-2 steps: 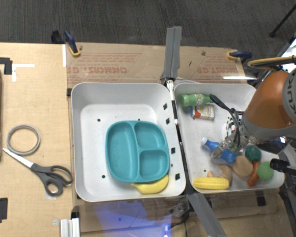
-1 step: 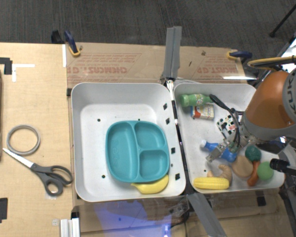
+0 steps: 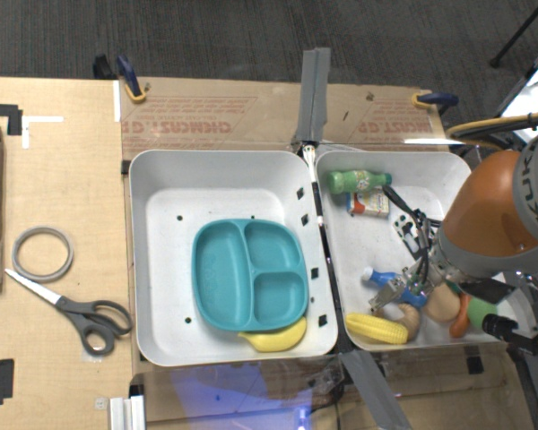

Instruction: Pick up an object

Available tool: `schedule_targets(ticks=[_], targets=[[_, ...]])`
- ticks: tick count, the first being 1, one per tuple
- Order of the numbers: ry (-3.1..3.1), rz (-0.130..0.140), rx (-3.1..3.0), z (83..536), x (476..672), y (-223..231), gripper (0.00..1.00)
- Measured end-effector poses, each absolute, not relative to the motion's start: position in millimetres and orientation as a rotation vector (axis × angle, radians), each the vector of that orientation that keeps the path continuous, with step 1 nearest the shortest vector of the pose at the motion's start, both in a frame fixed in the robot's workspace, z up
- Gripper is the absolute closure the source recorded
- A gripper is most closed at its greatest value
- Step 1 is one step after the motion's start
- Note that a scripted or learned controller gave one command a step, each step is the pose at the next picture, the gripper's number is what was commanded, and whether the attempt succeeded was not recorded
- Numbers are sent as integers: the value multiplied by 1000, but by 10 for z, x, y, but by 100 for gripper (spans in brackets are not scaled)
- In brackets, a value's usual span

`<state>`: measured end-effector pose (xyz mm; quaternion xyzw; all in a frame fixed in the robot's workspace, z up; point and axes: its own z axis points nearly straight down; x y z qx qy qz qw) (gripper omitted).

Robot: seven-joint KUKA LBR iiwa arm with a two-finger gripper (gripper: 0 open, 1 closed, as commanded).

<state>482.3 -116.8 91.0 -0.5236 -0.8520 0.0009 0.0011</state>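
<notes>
Orange band and grey wrist, that's me, low in the right bin [image 3: 448,164]. My jaws [image 3: 412,285] hang over the clutter just past the corn cob [image 3: 375,329], beside a blue toy [image 3: 384,281]; spread or pinched, I cannot tell. Green bottle [image 3: 357,181] lies far beyond the corn.

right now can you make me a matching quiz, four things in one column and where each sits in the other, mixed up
Things:
1. teal plate
2. scissors
3. green bottle
4. corn cob

Places:
A. far end of the right bin
B. on the bench left of both bins
C. near end of the right bin
D. middle of the left bin

Pairs: 1-D, 2-B, 3-A, 4-C
</notes>
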Motion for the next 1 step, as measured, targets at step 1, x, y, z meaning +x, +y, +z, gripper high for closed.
schedule_targets(ticks=[1], targets=[[-2635,1,-1710,913,4776,-1015,0]])
